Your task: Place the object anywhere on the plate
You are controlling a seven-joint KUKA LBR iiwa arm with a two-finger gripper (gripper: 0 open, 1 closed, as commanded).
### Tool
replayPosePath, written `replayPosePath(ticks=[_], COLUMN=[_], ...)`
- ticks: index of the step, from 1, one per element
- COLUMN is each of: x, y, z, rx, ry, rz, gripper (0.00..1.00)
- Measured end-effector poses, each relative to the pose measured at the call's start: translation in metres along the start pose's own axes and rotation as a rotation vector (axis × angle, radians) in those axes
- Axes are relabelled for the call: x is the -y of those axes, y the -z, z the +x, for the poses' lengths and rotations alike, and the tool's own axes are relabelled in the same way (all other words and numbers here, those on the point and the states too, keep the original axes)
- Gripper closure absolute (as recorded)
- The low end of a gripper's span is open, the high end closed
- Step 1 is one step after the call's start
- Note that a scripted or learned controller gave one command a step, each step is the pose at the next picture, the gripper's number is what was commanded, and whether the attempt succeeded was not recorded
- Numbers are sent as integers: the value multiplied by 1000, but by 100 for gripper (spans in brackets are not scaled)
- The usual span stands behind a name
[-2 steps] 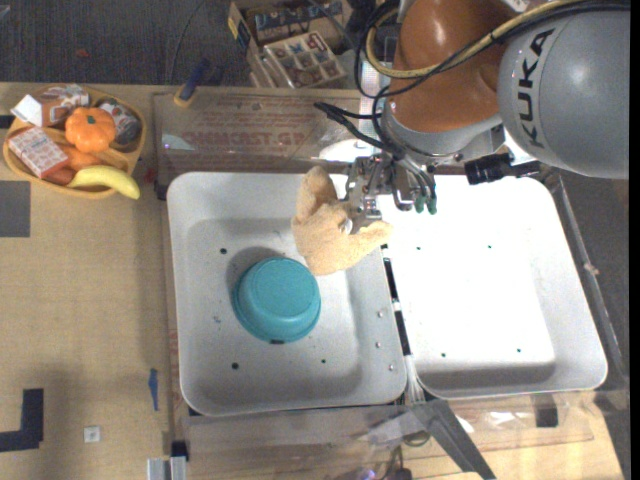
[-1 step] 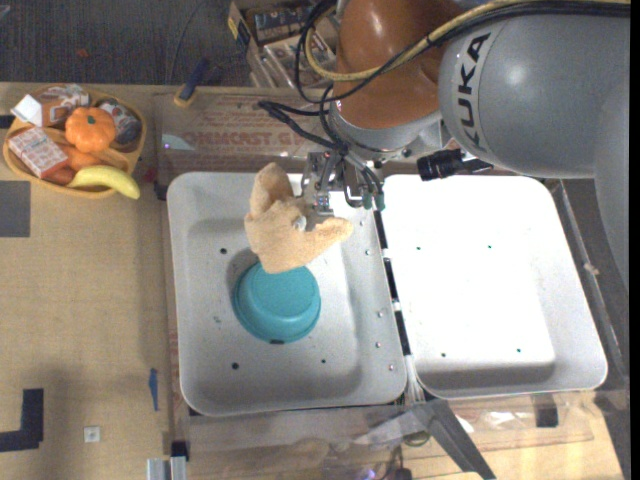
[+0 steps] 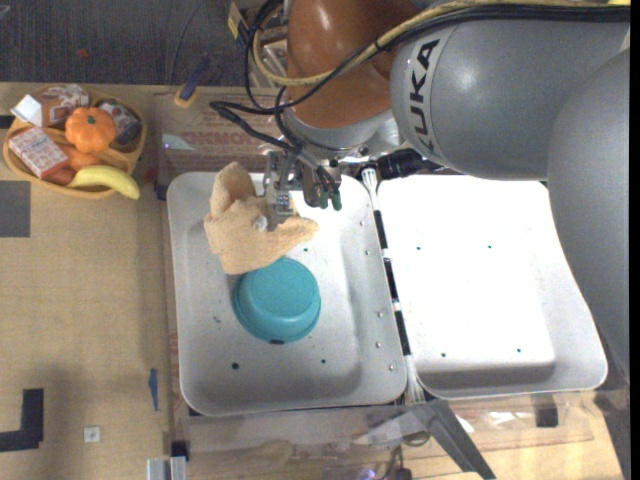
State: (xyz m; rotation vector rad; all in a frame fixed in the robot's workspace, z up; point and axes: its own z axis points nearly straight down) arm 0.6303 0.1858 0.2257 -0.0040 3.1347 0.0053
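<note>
A crumpled tan cloth (image 3: pixel 243 230) lies in the back half of the left bin (image 3: pixel 200 368), and its lower edge overlaps the far rim of a round teal plate (image 3: pixel 278 301). My gripper (image 3: pixel 298 208) hangs from the grey arm right over the cloth's right-hand lobe, and its left tip touches the fabric near the middle. The plate sits near the centre of the left bin, just in front of the gripper.
The right bin (image 3: pixel 480 288) lies under the arm's big grey body. A bowl of toy fruit (image 3: pixel 75 146) with a banana and an orange stands on the bench at the far left. Cables loop behind the wrist at the back.
</note>
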Motion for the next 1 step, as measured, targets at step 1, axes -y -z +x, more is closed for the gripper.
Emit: replayPosePath(ticks=[1], x=[0], y=[0], z=[0], rx=[0], ry=[0], rz=[0], gripper=[0])
